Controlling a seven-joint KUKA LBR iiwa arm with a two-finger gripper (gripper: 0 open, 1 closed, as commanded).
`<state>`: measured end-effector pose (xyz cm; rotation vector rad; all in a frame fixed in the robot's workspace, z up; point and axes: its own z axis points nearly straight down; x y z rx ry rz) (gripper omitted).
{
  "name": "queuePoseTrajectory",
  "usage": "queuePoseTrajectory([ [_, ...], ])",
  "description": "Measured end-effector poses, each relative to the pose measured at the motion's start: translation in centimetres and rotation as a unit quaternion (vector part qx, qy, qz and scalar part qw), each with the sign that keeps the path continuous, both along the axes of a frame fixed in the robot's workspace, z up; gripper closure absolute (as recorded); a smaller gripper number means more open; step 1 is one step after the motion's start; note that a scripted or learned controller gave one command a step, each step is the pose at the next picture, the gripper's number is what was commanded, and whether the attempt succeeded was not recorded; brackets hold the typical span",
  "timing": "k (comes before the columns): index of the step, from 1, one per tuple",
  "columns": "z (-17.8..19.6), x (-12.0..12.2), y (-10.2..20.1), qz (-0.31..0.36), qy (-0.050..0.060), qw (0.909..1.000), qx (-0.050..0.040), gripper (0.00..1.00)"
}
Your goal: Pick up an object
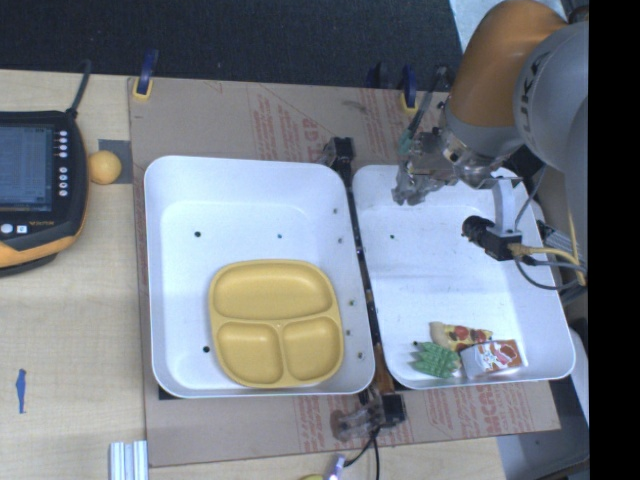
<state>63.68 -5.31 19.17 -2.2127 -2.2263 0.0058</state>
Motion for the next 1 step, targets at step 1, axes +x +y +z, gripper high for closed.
queuePoseTrajectory([
  [1,7.08,-3.5,3.17,-0.001,-0.002,1.0,0.0007,1.0],
])
